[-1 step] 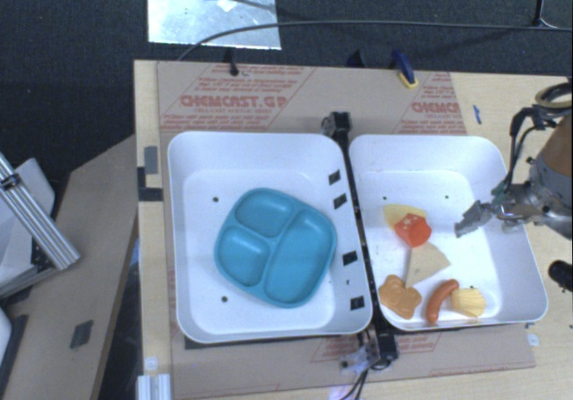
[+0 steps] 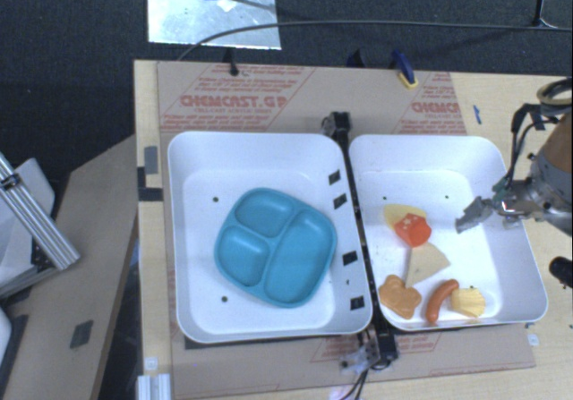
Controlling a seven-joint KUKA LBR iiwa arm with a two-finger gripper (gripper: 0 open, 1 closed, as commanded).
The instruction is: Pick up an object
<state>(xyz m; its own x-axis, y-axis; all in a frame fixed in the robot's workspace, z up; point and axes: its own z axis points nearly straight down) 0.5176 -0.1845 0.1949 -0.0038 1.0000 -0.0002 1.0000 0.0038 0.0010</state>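
One fixed camera is looking down from above the bench at a slant, facing the cardboard-brown sheet (image 2: 304, 89) that is lying under two shallow white plastic bins. It is sitting far enough back to be taking in both the left bin (image 2: 192, 157) and the right bin (image 2: 488, 157) whole, with dark floor showing beyond the bench's far edge. The grey arm with its two-finger gripper (image 2: 466, 221) is entering from the right side of the frame.

A robotics lab: protective-film bench board (image 2: 269, 94), aluminium framing (image 2: 36, 219), trailing cables (image 2: 376, 24), white bins (image 2: 260, 152).
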